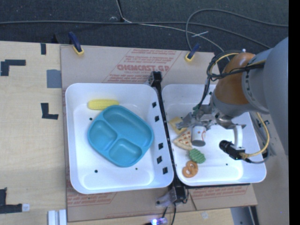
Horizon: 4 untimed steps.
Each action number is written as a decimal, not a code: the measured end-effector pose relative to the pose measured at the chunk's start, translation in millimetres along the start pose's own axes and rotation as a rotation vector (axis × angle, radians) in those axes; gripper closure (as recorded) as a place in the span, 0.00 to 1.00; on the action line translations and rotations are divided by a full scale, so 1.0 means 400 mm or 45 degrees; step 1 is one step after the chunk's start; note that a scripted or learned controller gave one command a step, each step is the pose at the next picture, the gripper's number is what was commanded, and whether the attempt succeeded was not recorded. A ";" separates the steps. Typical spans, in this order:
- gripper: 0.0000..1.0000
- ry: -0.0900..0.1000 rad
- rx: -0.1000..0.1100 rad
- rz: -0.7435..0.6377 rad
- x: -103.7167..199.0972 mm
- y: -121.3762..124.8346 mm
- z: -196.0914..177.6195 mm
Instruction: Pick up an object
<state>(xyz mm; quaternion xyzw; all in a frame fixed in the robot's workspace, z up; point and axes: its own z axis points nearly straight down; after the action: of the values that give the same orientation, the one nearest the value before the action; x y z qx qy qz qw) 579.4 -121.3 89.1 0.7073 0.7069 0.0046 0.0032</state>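
A grey arm with an orange band reaches from the right over the right bin (248, 175) on the tabletop. Its pincer (198, 136) hangs low above a cluster of toy foods along that bin's left side: a pizza slice (183, 140), a green piece (197, 156) and a pretzel (190, 169). Whether the pincer is wide or narrow cannot be told. The left bin (77, 139) holds a blue divided plate (121, 135) and a corn cob (103, 104). A good grasp likely means centring over one item, clear of its neighbours.
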 end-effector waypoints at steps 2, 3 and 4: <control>1.00 -0.005 0.009 -0.002 -0.010 -0.002 -0.180; 1.00 -0.004 0.007 -0.003 0.002 -0.010 -0.333; 1.00 -0.003 0.012 -0.003 0.003 -0.008 -0.383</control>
<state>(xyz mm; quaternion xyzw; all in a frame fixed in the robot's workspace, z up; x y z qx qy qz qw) 574.5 -120.5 242.4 0.7065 0.7077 0.0004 0.0006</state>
